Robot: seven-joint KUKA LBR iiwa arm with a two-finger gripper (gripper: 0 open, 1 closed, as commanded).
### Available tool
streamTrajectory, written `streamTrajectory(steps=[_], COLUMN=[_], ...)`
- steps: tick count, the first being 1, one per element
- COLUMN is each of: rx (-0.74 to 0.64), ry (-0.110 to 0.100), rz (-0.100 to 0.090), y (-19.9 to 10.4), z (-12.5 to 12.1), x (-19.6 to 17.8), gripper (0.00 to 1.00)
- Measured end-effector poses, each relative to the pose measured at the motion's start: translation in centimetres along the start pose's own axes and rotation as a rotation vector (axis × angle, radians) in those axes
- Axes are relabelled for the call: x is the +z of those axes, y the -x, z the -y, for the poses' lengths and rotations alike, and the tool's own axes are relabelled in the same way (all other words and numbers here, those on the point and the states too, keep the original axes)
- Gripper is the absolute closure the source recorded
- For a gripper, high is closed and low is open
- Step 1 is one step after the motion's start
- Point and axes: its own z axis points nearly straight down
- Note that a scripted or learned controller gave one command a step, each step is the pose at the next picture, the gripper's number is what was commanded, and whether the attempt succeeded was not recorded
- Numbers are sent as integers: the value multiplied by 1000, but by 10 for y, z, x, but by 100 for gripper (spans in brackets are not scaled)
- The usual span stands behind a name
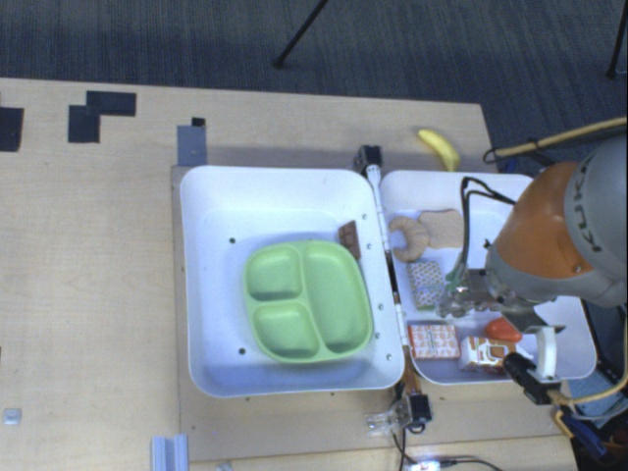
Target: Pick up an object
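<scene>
1. The end effector (459, 297) hangs low over the middle of the right bin (579, 346), beneath the arm's orange band (535, 229). Its tip is a blur of metal against the white floor, so I cannot tell how it is set or whether it has anything.
2. The task names no particular object, so the likely candidates are those nearest the tip. A small patterned packet (427, 283) lies just left of it, and a red-and-white box (433, 340) lies just below, near the bin's front wall.
3. Further out, a red-and-orange item (488, 346) sits beside the box, partly under the wrist. A tan, bone-shaped toy (424, 232) lies toward the back of the same bin.
4. The step in hand looks like the reach or descent toward a grasp; nothing appears lifted clear of the bin floor.
5. The next move would call for centring on one item, probably the packet or the box. Both lie flat, so the grip must come low enough to catch an edge without pushing the item aside.
6. The left bin (206, 292) holds a green divided tray (307, 300) and a small brown piece (347, 234) near the shared wall.
7. A banana (438, 148) lies on the bench (88, 292) behind the right bin, well apart from the arm.
</scene>
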Motion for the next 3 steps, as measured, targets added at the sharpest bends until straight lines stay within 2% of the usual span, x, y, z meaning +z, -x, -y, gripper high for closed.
streamTrajectory(steps=[1, 2, 3], rx=[1, 6, 2], ry=[0, -9, -4], rz=[0, 1, 1], y=[0, 1, 1], z=[0, 4, 2], x=[0, 22, 11], gripper=[0, 0, 100])
